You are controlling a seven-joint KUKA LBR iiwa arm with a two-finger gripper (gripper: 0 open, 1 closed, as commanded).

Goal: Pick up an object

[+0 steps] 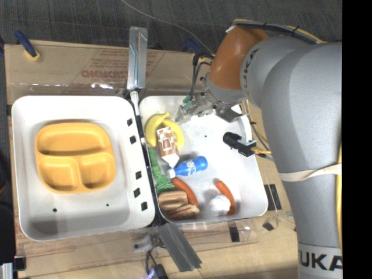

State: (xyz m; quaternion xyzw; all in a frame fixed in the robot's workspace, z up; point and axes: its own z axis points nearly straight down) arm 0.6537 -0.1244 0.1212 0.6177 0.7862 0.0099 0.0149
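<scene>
The right bin [256, 179] is crowded along its left wall: a banana [156, 127] at the far end, a small carton [167, 141] lying on it, then a blue bottle [190, 166], a green item [158, 173], two sausages [185, 189] [225, 193], bread [177, 205] and a white ball [220, 203] at the near end. The left bin [23, 214] holds a yellow tray [75, 156]. The arm [290, 97] covers the right bin's right rim. The gripper [187, 108] is small and cluttered; whether it is spread or closed cannot be told. The banana lies just near and left of the gripper, and whether they touch is unclear.
</scene>
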